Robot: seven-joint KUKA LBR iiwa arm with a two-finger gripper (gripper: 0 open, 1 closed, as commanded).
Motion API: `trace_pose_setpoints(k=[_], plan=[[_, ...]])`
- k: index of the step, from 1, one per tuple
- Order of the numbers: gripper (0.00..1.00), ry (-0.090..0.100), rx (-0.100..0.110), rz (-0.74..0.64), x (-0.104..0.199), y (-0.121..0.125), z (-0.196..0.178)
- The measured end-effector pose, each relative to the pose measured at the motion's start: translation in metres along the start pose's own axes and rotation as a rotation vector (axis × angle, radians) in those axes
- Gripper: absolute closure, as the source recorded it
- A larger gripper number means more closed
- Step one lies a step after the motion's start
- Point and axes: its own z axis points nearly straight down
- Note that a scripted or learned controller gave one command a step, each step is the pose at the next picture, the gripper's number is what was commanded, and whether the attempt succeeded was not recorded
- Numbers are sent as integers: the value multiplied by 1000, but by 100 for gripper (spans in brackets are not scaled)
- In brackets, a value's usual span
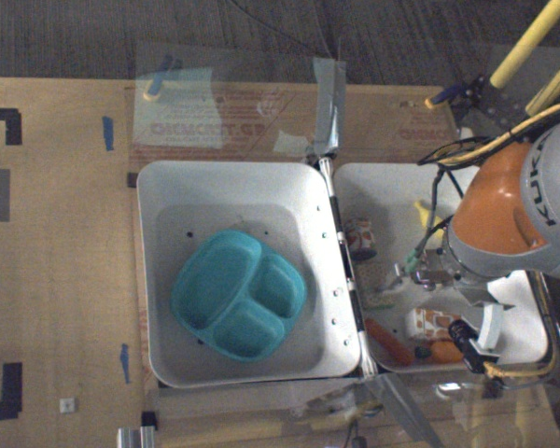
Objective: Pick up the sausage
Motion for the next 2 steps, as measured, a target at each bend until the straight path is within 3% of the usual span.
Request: trace_pose_setpoints(k=[1,2], plan=[[0,0,-3,331,8,-9,0],[0,-4,10,198,34,23,-92]])
